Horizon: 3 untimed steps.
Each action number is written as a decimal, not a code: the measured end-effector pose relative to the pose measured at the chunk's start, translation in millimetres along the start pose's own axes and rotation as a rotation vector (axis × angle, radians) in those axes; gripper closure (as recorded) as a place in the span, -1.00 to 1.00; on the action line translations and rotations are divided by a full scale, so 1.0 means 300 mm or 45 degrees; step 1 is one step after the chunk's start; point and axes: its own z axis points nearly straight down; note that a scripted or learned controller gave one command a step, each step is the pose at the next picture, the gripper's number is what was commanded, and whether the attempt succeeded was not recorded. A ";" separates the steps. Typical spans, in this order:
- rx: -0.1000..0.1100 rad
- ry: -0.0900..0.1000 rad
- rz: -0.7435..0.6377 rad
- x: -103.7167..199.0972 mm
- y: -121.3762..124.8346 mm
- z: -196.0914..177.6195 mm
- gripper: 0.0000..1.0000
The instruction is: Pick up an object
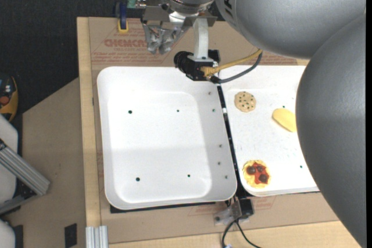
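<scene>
bins: two shallow white bins | right bin: one round cookie, one yellow piece, one small pizza | end effector: grip can't be made out

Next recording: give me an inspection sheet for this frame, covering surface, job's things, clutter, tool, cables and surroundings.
Surface: two white bins, left bin and right bin, on a brown bench.
Job's things: cookie, yellow piece and small pizza, all in the right bin.
Clutter: nothing seen.
Tool: tool above the bench behind the left bin, holding nothing.
Cables: black cable behind the bins; another at the front edge.
Surroundings: dark floor, metal rail at left.
</scene>
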 end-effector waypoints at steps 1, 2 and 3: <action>-0.004 -0.005 0.015 -0.308 0.066 -0.117 1.00; 0.016 -0.001 -0.005 -0.064 0.143 0.132 1.00; 0.024 -0.004 -0.002 0.004 -0.043 0.416 1.00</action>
